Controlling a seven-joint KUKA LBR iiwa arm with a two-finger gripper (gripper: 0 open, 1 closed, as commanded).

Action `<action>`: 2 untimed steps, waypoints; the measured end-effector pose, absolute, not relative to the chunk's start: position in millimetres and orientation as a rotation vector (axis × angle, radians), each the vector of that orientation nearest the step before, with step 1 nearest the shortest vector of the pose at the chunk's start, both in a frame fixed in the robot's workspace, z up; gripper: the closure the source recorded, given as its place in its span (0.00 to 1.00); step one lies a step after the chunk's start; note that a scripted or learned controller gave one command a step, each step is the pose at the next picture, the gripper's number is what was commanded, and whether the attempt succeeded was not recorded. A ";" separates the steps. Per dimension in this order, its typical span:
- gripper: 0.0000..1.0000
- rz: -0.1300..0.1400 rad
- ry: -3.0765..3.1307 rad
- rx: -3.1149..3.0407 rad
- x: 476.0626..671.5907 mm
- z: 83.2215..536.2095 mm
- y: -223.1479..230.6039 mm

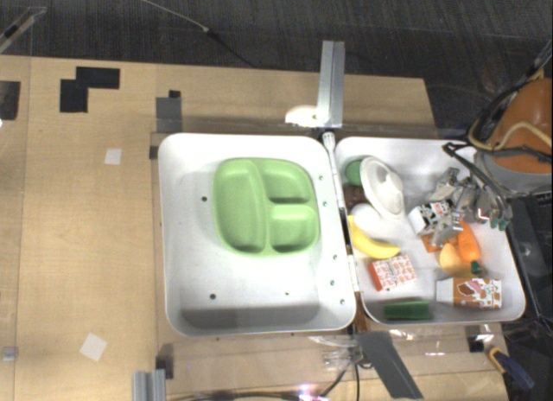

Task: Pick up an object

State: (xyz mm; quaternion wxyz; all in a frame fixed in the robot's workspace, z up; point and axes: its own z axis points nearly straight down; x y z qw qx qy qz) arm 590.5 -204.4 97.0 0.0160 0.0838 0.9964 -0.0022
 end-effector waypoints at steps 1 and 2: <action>0.00 -0.006 3.069 0.490 563.3 97.0 -197.2; 0.00 -0.006 3.050 0.649 570.9 95.6 -191.8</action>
